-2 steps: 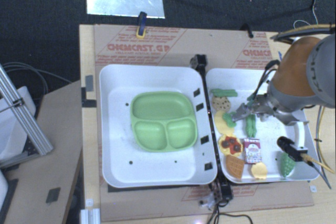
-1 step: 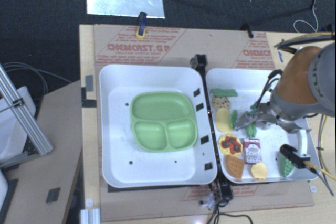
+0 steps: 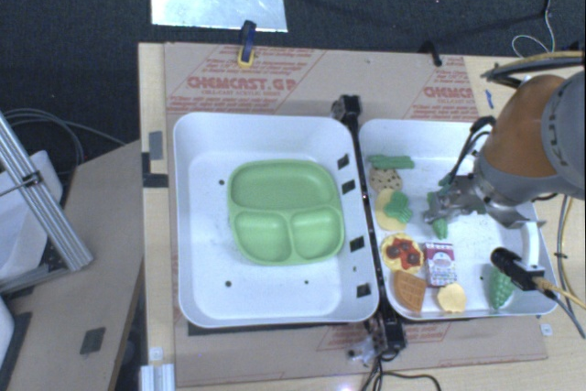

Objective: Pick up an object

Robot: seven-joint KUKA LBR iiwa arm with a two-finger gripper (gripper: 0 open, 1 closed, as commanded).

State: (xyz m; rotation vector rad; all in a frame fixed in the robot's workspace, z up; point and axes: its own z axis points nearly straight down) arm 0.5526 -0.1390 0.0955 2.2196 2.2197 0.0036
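The gripper [image 3: 441, 213] is lowered into the right bin [image 3: 417, 135], and a small green toy [image 3: 440, 225] is seen clamped between its fingers near the bin's centre. A green divided plate [image 3: 284, 211] is set in the left bin [image 3: 206, 188].

The pale wooden table [image 3: 154, 96] carries a brown protective sheet with red lettering [image 3: 275, 80]. Two shallow white plastic bins rest side by side on that sheet: the left bin [image 3: 197, 224] and the right bin [image 3: 417, 135], their inner walls touching.
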